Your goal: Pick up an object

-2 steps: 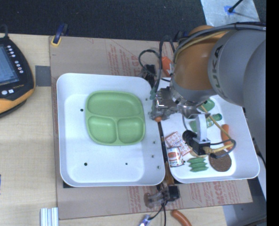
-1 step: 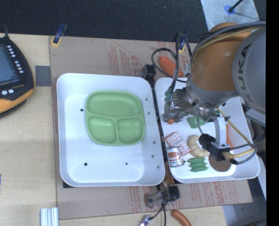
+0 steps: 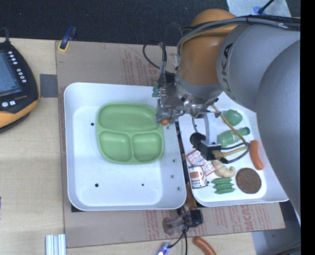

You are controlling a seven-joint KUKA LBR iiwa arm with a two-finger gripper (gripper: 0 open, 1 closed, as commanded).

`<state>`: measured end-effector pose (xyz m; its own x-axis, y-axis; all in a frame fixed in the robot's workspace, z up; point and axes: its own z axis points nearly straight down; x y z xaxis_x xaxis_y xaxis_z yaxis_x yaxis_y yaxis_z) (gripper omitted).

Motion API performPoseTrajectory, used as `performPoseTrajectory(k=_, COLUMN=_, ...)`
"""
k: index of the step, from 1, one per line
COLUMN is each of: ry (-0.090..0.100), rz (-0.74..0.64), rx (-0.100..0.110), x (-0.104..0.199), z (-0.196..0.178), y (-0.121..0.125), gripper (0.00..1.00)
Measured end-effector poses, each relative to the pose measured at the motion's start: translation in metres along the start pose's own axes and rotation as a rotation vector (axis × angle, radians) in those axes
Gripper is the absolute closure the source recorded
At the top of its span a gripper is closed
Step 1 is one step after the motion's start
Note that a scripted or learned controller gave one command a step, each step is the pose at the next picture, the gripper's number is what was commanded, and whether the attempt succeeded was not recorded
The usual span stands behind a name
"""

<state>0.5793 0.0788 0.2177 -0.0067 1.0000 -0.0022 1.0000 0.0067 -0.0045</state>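
Evidently my claw (image 3: 167,116), its grip state impossible to tell, hung at the right rim of the green divided plate (image 3: 130,133) in the left bin (image 3: 75,142), while smaller candidates lay crowded in the right bin (image 3: 274,195).

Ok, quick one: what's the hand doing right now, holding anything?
Hand: cannot be told; it sits at the green tray's upper right corner, between the two bins.

1. A pale wood-grain bench (image 3: 19,163) fills the lower left.
2. A brown cardboard sheet (image 3: 115,62) with faint red print lies on it.
3. Beyond the bench's far edge, dark carpeted floor (image 3: 93,4).
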Motion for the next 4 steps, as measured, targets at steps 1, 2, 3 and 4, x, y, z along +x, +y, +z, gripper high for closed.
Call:
performPoseTrajectory(k=1, ry=-0.001, rz=0.001, rx=0.001, x=-0.025, z=0.015, y=-0.021, gripper=1.00)
performPoseTrajectory(k=2, ry=-0.001, rz=-0.002, rx=0.003, x=-0.026, z=0.005, y=-0.021, gripper=1.00)
performPoseTrajectory(k=3, ry=-0.001, rz=-0.004, rx=0.005, x=-0.026, z=-0.005, y=-0.021, gripper=1.00)
performPoseTrajectory(k=4, ry=-0.001, rz=-0.006, rx=0.005, x=-0.027, z=-0.015, y=-0.020, gripper=1.00)
